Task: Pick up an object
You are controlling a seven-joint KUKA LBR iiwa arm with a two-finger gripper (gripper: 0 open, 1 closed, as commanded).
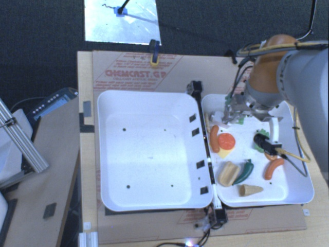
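One "CHEMCAST GP" sheet (136, 72), two bins (149, 153)

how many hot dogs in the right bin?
2. One hot dog lies upright along the bin's left edge, touching the tomato. The other lies tilted near the right wall. The arm covers the bin's top part, so more may be hidden.

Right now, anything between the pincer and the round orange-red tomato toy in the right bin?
Nothing visible. The pincer hangs just above the round orange-red tomato toy; the orange sausage-shaped toy lies against its left side.
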